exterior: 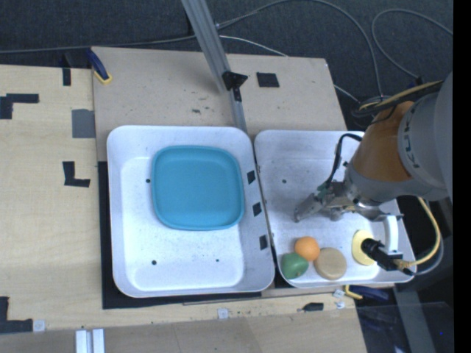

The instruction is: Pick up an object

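Observation:
In the right bin (pixel 294 153), along its near edge, lie an orange ball (pixel 307 248), a green ball (pixel 294 265), a tan round disc (pixel 331 263) and a yellow round piece (pixel 362 247). My gripper (pixel 307 209) reaches in from the right and hangs low over the bin's middle, just above and behind the orange ball. I see nothing held in it. The left bin (pixel 132 263) holds a blue square plate (pixel 197 187).
A grey metal pole (pixel 213 46) slants down from the top to the gap between the bins. Cables (pixel 353 28) trail over the dark floor at the upper right. The arm's orange band (pixel 383 149) sits over the right bin's far right side.

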Available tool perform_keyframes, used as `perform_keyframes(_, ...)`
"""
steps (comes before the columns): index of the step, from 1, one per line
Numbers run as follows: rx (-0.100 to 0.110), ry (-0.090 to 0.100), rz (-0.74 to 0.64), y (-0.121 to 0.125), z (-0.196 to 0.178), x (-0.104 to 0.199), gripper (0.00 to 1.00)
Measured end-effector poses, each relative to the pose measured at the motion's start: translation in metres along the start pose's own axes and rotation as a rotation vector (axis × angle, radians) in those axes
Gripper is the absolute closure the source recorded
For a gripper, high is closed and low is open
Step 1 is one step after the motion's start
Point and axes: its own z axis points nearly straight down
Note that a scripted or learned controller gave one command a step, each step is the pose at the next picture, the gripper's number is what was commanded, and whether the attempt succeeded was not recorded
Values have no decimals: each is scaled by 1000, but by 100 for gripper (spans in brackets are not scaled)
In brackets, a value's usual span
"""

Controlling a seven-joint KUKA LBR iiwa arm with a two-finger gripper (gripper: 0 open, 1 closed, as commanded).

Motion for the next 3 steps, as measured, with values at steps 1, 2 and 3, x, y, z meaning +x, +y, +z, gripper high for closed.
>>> perform_keyframes(1,-2,-1,0,1,-11,-1,100)
perform_keyframes(2,1,1,0,-3,-52,-1,100)
perform_keyframes(3,1,0,0,0,-93,0,100)
